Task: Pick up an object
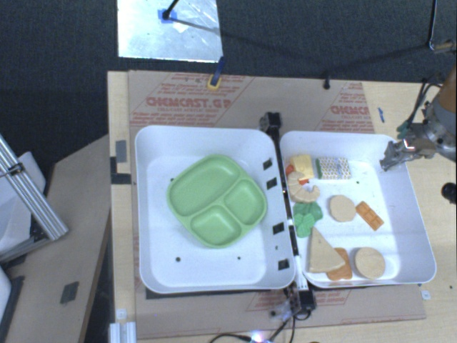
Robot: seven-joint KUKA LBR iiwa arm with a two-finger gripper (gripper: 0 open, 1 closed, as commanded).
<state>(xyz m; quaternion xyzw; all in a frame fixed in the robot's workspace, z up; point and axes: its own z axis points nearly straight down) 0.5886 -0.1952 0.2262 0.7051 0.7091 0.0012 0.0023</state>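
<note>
The right bin holds several toy food pieces: a yellow cheese block, a speckled white block, a round tan cookie, an orange cracker, green leaves, a tan wedge and a round tan disc. My gripper hangs over the right bin's far right rim, above and to the right of the food. Nothing is between its fingers.
The left bin holds a green three-compartment plate. A black divider with clips runs between the bins. A shiny metal sheet lies beyond the bench at the top left.
</note>
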